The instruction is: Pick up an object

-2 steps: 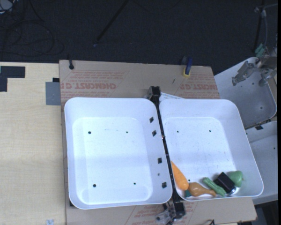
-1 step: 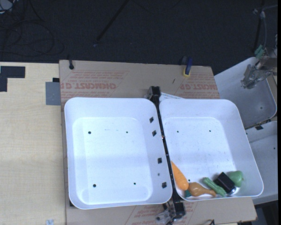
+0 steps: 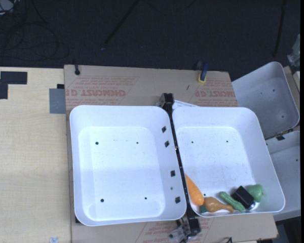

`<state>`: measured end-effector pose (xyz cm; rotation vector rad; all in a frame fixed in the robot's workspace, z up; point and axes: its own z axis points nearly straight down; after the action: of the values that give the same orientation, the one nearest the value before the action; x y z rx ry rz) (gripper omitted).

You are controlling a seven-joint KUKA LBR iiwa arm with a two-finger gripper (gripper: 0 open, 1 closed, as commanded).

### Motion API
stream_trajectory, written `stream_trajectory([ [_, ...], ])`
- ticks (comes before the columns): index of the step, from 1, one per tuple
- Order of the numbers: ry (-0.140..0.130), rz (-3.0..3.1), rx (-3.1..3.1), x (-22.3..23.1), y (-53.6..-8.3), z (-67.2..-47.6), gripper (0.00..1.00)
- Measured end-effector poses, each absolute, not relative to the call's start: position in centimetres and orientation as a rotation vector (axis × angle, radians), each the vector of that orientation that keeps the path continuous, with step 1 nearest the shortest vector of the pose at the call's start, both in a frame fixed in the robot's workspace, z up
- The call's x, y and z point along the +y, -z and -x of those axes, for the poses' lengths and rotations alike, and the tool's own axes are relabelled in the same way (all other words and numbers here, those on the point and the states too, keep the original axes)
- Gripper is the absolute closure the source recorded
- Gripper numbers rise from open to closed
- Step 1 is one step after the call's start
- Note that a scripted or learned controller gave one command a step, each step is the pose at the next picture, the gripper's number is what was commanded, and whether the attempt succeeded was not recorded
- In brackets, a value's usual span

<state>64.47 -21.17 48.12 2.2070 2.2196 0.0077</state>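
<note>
Orange carrot [image 3: 193, 189] at right bin's [image 3: 258, 120] near edge

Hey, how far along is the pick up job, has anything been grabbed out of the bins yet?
Nothing looks done yet. The objects lie bunched in the near corner of the right bin: an orange carrot-like piece, a tan piece, a green piece, a black block and a green ball. Nothing is in hand. The whole pick is left: reach in, close on one, lift.

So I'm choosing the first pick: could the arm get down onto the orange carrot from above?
Probably yes: nothing covers the orange carrot, but it lies close against the right bin's left wall, leaving little finger room.
</note>
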Motion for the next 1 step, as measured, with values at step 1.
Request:
stream_trajectory([
  [1,-0.003,-2.215,2.222,-21.12,-54.27,-61.96,1.00],
])
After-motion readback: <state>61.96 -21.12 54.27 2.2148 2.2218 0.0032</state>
